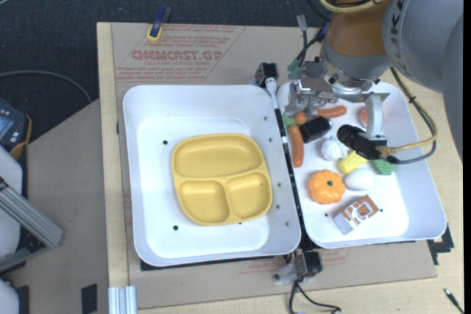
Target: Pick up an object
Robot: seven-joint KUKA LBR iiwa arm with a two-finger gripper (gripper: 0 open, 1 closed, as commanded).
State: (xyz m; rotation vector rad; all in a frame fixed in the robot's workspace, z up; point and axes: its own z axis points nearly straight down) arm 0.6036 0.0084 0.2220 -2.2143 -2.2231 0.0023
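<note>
Left bin (147, 180): it held a yellow divided tray (219, 177) with three compartments, nothing lying in any of them as far as I could see.

Divider between bins: a carrot (296, 143) lay along the right bin's left wall, just beside the seam.

Right bin (419, 209): this was where the pickable things sat, crowded toward the upper left. A black piece (315, 129) lay next to the carrot, a small orange pumpkin (326, 186) below it, a white egg (360, 179) to the pumpkin's right, a yellow corn piece (353, 161) above the egg, and a little printed box (356, 213) nearest the front edge.

My gripper (309, 95): I was low over the bin's upper left corner, near the carrot top and a thin red sausage (330, 112). My wrist body hid my fingers, so whether they were spread or closed I could not tell.

Held: I saw nothing between my fingers.

Progress: by my judgement the approach was made but no object was lifted; every item lay on the bin floor. Closing on one thing and raising it clear remained.
</note>
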